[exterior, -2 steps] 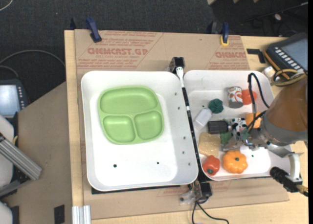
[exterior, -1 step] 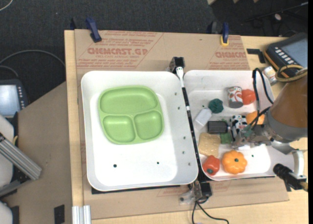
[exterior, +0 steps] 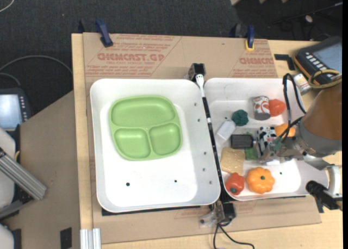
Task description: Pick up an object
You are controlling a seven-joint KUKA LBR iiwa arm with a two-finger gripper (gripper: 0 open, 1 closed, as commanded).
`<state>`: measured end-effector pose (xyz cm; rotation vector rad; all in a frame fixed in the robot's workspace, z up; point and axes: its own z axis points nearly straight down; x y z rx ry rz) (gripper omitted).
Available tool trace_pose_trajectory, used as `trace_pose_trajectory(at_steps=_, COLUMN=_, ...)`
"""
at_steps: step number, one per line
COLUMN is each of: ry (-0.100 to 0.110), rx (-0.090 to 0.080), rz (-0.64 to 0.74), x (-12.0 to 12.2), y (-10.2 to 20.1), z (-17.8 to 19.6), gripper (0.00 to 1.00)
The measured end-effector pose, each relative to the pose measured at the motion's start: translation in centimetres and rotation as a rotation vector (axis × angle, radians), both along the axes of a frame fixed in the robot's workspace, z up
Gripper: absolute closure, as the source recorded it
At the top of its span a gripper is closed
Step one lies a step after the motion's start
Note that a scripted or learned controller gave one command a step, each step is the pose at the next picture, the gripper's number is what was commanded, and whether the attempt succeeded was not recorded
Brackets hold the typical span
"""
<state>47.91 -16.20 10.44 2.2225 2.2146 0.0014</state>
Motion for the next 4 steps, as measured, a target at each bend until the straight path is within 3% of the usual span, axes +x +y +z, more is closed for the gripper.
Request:
trace_pose_trajectory(at_steps=1, ry=-0.002, rx=-0.001, rz=-0.001, x=0.0, y=0.0, z=1.0, gripper=1.00)
trace_pose_trajectory(at_steps=2, ry=0.005, rx=0.003, rz=0.002, x=0.0, y=0.2, z=-2.0, gripper=1.00)
trace_pose_trajectory(at_steps=4, ry=0.000, rx=0.000, rz=0.002, x=0.0, y=0.1, z=0.0, gripper=1.00)
